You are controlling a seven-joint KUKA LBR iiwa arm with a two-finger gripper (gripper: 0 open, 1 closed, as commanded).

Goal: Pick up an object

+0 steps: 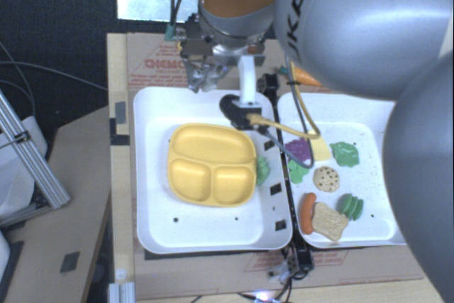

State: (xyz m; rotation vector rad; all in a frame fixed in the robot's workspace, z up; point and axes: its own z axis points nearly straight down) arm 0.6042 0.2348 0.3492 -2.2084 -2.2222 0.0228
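Green item (264,169) mostly hidden behind yellow tray (211,164). Right bin (369,234) cut off by arm (369,25).

Two white bins (152,174), one yellow tray (211,164), one cookie (326,179) — perhaps seven foods.

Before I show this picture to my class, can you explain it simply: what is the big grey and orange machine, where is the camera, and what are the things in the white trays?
The grey machine with the orange band is a robot arm, reaching in from the right. The camera sits above the bench, looking down at a slant. Its gripper hangs over the far edge of the left bin, which holds a yellow divided plate. The right bin holds toy food: purple grapes, a cookie, a sausage, toast and green leafy pieces. I see nothing held between the gripper's fingers.
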